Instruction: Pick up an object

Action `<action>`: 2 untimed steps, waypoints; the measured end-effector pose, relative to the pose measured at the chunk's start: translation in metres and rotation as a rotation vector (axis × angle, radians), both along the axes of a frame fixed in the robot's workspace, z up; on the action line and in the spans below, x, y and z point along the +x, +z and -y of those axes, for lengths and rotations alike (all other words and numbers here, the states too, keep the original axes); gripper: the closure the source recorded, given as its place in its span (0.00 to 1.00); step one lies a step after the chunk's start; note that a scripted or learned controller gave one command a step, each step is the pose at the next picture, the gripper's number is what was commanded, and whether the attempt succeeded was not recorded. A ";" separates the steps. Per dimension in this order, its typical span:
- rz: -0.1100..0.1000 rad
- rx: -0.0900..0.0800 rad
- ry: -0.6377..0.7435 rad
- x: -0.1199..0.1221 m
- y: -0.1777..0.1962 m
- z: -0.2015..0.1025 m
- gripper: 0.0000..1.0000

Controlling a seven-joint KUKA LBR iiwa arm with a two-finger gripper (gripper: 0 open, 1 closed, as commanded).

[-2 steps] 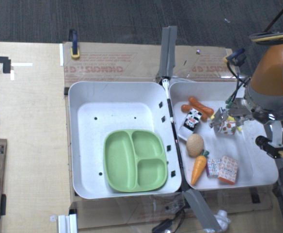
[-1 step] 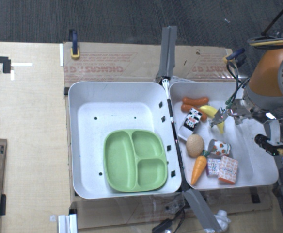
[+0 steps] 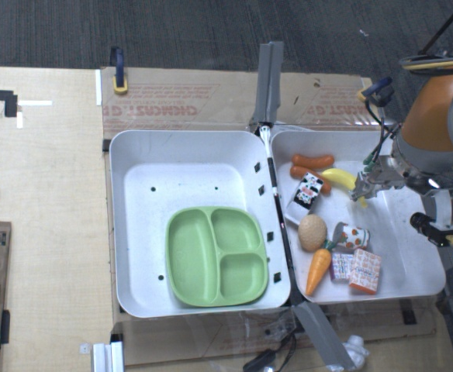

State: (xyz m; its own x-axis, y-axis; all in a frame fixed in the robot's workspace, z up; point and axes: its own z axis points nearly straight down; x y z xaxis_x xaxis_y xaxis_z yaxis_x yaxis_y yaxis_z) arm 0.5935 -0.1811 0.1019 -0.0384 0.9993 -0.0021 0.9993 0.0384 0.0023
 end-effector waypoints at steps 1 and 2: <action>-0.004 0.002 0.029 -0.003 -0.010 -0.032 1.00; -0.004 0.000 -0.210 0.015 0.142 -0.107 1.00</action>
